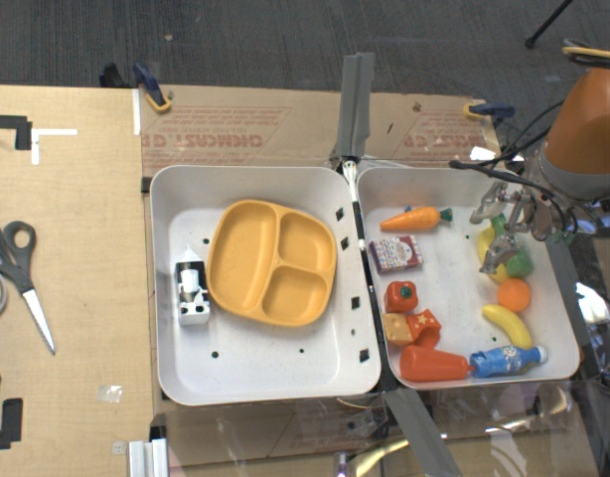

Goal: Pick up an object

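While the arm (583,127) leans in from the upper right of the frame, its gripper (504,237) hangs over the upper right part of the right bin (454,301). The metal fingers (496,254) stand a little apart, their tips just over a green and yellow toy (514,263) near the bin's right wall; whether they touch it, or have hold of anything, I cannot tell.

That bin holds most of the toys. A carrot (414,219) lies near its upper edge, long axis running left to right, green top pointing right. Below it sits a small dark red packet (395,254), then a red tomato-like toy (400,294), then a small red and orange piece (412,327). Along the bottom edge an orange-red cone-like thing (434,365) lies on its side, just beside a blue bottle (508,360), which lies left to right, slightly tilted, pale cap toward the right. An orange ball (514,294) sits under the gripper, and a banana (508,325) slants below it, from upper left to lower right.

At the centre of the frame, the left bin (255,376) carries a yellow divided plate (272,262) with three sections, and a small black and white box (192,293) touching its left rim.

Scissors (22,276) lie on the bench at the left edge.
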{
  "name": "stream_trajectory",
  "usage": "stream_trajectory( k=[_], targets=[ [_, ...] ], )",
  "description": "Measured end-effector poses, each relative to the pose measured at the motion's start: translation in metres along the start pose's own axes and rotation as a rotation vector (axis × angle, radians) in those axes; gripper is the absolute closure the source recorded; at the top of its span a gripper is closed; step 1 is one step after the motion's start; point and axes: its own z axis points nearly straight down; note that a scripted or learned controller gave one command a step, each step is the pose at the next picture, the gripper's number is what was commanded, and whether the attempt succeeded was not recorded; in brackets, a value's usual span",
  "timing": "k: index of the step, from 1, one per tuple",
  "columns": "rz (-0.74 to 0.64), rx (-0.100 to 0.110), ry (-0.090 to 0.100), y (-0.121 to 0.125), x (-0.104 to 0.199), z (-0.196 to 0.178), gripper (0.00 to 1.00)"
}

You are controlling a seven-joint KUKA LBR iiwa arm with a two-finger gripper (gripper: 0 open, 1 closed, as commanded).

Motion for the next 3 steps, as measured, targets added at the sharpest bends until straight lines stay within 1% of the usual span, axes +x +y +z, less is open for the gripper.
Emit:
stream_trajectory(
  k=[1, 2, 3],
  targets=[
    [0.113, -0.003, 0.007, -0.0053, 0.0306, 0.0221, 0.00],
    [0.109, -0.002, 0.007, -0.0049, 0.0295, 0.0152, 1.00],
    [0.109, -0.002, 0.007, -0.0047, 0.0295, 0.0153, 0.00]
  ],
)
